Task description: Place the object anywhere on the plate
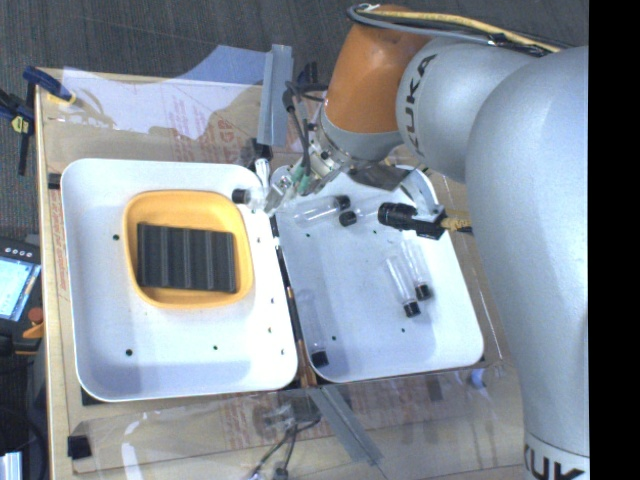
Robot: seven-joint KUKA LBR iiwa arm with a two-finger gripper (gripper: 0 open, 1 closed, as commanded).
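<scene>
The hand (272, 190) hovers at centre frame beside the square yellow plate (190, 208), seemingly gripping a clear plastic vial (283, 183).

The arm (500, 108) is smooth, satin grey metal, its orange band (365, 73) glossier. Just left of the gripper (275, 190), the left bin (90, 348) looks like matt white plastic and holds a yellow plate (180, 208) of smooth plastic with a dark ribbed centre. Right of the gripper, the right bin (450, 338) carries clear, glossy plastic tubes (410, 278) with black caps. Beneath lies worn wood bench (200, 118) with paper.
</scene>
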